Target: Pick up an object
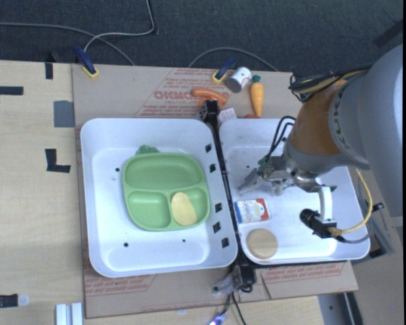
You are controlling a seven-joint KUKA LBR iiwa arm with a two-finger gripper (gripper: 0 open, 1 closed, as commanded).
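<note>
Two shallow white bins are seen side by side on the bench. In the left bin a green divided plate is set, with a yellow oval piece lying in its near right compartment. In the right bin two loose things are found toward the near left part: a small blue-and-white carton lying flat, and just nearer than it a round tan disc. The two are close together but appear apart.

The arm is reached in from the right, and the gripper is held low over the middle of the right bin, just beyond the carton's far edge. Its fingers seem slightly spread and pointed leftward; nothing is seen pinched between them.

The step in hand is judged to be the approach before a grasp, with the carton as the likeliest target; nothing has yet been lifted. For the next move, the gripper would need to be shifted a little nearer and centred over the carton, then lowered so that a finger falls on each side before the fingers are closed. Care is called for because the carton lies flat and low, near the dividing wall between the bins.
</note>
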